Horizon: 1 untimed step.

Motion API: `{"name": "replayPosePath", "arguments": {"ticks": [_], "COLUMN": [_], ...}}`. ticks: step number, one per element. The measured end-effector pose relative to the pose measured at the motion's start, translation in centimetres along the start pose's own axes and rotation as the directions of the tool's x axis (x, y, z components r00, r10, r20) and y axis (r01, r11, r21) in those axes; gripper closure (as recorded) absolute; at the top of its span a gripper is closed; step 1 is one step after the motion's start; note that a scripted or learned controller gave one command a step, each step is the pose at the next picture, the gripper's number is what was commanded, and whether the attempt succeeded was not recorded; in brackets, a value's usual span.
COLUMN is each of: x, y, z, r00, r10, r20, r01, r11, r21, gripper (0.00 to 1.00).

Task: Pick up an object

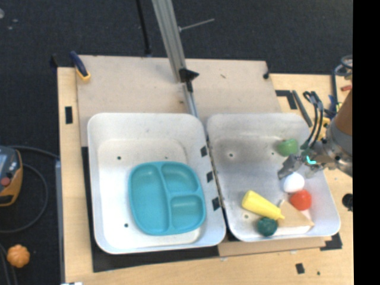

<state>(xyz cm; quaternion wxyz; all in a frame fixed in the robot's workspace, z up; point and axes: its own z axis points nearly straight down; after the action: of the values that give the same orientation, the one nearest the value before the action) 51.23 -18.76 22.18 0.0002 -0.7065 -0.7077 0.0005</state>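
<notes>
Reaching in from the right, the arm (343, 126) sets its gripper (292, 170) low over the right bin (249, 135), near that bin's right wall. Whether the claw is apart or together cannot be told — the tips blur into the items below.

Right bin, contents:
- green ball (289, 146) — just above the gripper, upper right part of the bin.
- white ball (293, 183) — directly under the gripper, touching or nearly so; contact unclear.
- red ball (301, 199) — just below the white ball.
- yellow cone (261, 205) — lying on its side, left of the red ball.
- dark green lump (266, 226) — at the cone's lower end, by the bin's front wall.
- tan wedge (297, 217) — beside the cone, under the red ball.

Left bin (119, 129): one teal tray (167, 197) with three compartments, lying flat, lower middle.

Bench: a metal rail (171, 37) running up from between the bins; an orange ball (18, 255) at the lower left corner, well apart from both bins.
</notes>
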Motion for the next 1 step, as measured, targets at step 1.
{"name": "replayPosePath", "arguments": {"ticks": [1], "x": [-0.01], "y": [0.06], "z": [-0.09], "r00": [1.000], "r10": [0.000], "r20": [0.001], "r01": [0.000], "r11": [1.000], "r21": [-0.002], "gripper": [0.00]}}
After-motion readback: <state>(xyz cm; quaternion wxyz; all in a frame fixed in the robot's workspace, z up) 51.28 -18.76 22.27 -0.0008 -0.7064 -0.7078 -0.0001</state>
